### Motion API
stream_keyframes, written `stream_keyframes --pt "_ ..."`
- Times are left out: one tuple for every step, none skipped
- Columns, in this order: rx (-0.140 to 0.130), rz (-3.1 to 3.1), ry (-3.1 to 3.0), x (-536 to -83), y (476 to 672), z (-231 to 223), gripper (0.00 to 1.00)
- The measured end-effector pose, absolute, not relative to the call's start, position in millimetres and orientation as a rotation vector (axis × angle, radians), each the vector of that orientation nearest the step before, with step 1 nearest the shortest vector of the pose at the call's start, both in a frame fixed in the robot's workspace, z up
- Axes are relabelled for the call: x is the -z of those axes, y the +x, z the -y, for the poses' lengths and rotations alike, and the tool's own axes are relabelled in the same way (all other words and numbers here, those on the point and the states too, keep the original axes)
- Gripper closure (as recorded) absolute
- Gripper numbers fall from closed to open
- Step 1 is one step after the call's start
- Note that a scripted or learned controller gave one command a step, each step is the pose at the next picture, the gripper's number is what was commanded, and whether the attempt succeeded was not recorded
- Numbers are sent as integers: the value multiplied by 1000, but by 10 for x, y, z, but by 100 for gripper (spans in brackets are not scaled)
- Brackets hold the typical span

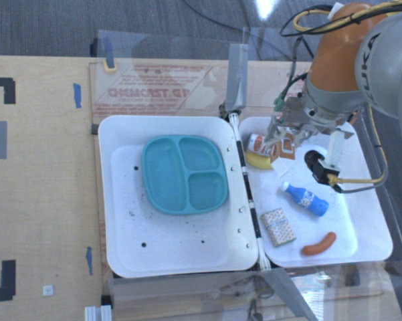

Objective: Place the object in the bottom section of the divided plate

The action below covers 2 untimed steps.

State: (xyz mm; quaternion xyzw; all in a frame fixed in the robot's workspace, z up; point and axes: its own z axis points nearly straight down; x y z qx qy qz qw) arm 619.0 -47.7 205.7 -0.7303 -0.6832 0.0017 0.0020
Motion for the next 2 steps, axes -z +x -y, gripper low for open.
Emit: stream_keyframes --pt "-8 1993 -2423 -1830 6045 -259 100" --pt "-6 1993 -2423 -1833 6046 -258 0"
